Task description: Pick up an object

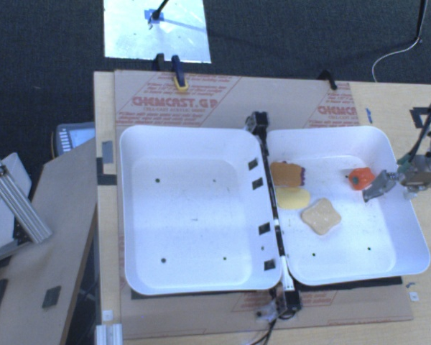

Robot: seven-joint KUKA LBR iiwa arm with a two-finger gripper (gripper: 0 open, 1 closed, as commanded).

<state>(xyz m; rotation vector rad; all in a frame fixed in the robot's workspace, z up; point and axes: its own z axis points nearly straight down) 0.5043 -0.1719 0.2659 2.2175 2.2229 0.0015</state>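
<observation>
The right bin (388, 146) holds several small objects. A red-orange piece (359, 178) lies toward its right side. A brown-orange block (287, 173) sits by the bin's left wall, with a flat yellow piece (293, 198) just in front of it. A tan, bread-like slice (321, 216) rests near the bin's middle. My gripper (378, 186) reaches in over the right rim, low, just right of the red-orange piece and very close to it. I see nothing held in it.
The left bin (129, 192) stands beside the right one, joined by black clips (262, 207) along the shared wall. Both sit on a cardboard sheet (223, 99) on the bench. A cable (399, 49) trails at the back right.
</observation>
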